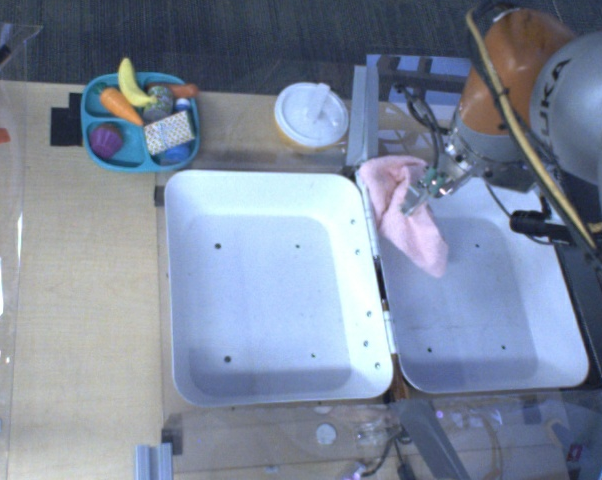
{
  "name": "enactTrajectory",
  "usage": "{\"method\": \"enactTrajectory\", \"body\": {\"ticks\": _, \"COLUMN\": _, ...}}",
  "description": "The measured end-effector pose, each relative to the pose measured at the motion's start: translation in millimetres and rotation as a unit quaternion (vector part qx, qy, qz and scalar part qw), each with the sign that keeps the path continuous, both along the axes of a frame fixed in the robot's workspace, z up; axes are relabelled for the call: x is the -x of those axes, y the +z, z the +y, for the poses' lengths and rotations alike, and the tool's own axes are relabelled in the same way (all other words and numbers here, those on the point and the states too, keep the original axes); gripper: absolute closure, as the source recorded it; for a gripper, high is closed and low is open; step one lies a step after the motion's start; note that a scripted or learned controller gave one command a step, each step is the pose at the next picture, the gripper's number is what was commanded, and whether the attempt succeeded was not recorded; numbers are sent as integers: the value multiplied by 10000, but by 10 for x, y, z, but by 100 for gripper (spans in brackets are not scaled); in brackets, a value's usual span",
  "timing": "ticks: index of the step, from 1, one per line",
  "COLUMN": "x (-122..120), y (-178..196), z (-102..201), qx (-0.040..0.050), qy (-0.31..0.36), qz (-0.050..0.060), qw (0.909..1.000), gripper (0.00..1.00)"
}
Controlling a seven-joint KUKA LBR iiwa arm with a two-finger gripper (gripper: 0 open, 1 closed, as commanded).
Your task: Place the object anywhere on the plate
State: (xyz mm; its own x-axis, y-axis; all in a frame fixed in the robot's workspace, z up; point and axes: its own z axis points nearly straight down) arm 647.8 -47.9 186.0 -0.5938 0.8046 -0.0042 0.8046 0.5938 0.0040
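I am watching the pink cloth point(409, 223) hanging over the far-left corner of the right bin point(501, 358), part of it draped against the wall between the two bins. The gripper point(418, 196) is sitting on the cloth's upper part, with fabric bunched around its tip; its fingers look to be pinching a fold, closed narrow on it, though the tips are small from up here.

I am judging the cloth as light, soft and limp: it will sag and swing, and a shallow pinch could slide off. A thick bunched fold near the middle is the hold I would trust most, not a loose edge.

The blue compartment plate point(131, 123) is lying far left on the bench, well apart from the cloth and already loaded with toy food, beyond the left bin point(271, 288). A white lidded cup point(311, 116) is standing between them.

For writing, I am reading "KUKA" on the grey arm point(571, 78); nothing else is legible.
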Motion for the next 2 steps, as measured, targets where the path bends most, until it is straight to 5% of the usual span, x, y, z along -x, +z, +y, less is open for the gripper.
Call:
{"method": "enactTrajectory", "body": {"ticks": 1, "x": -15, "y": 398, "z": 16, "qx": -5, "qy": 34, "qz": 6, "qw": 10000, "gripper": 100}}
{"method": "enactTrajectory", "body": {"ticks": 2, "x": 255, "y": 363, "z": 557, "qx": 0, "qy": 2033, "qz": 6, "qw": 9791, "gripper": 100}}
